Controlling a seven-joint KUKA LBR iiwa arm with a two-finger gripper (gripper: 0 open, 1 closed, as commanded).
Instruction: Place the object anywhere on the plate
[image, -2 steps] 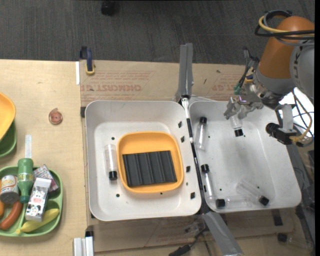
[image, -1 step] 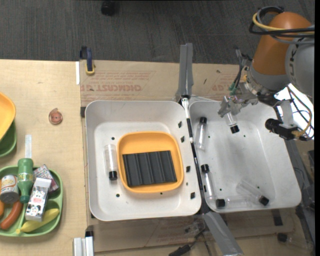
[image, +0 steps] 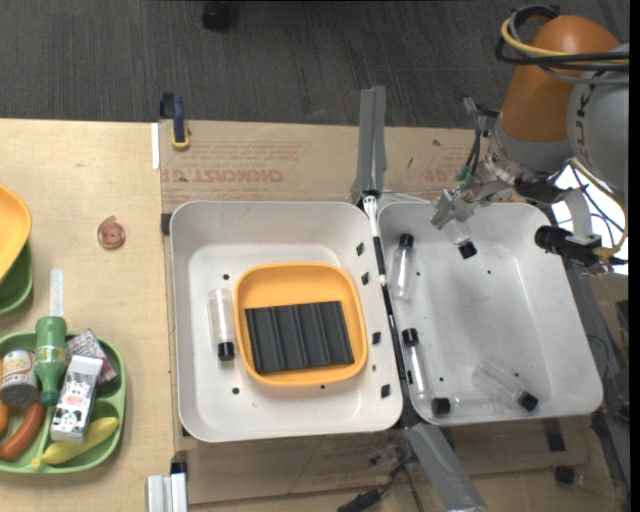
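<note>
An orange-yellow plate (image: 298, 292) lies in the left bin (image: 196, 400). A dark grey ridged slab (image: 299, 336) rests flat on the plate's lower half. A clear tube with a black cap (image: 219, 318) lies on the bin floor just left of the plate. My gripper (image: 456, 210) hangs over the back left part of the right bin (image: 560, 300), far from the plate, with nothing visible in it. A small black piece (image: 466, 249) sits just below the gripper; I cannot tell whether it belongs to the gripper or is a cap.
More clear black-capped tubes lie in the right bin: one by the left wall (image: 402, 262), one lower down (image: 411, 362), one near the front (image: 503, 386). A green tray of toy food (image: 110, 425) stands at the far left of the bench.
</note>
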